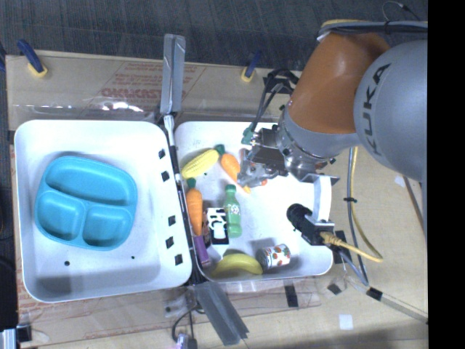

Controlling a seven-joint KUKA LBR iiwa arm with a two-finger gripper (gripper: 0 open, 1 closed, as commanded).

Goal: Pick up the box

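Jaws [254, 171] sit low over the right white bin [320, 264]; their spread cannot be determined. Just beside: orange carrot [229, 166], yellow corn cob [199, 163]. Nearer the front: green bottle [232, 211] touching the black-and-white box [216, 225], yellow banana [236, 265], printed can [275, 256]. Left white bin [43, 140] contains a blue compartment tray [87, 201].

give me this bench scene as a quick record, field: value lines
left bin: blue divided tray
right bin: corn, two carrots, green bottle, box, banana, can
box position: beside the green bottle, near the bin divider
end effector: over right bin's far side, by the upper carrot
box held: no
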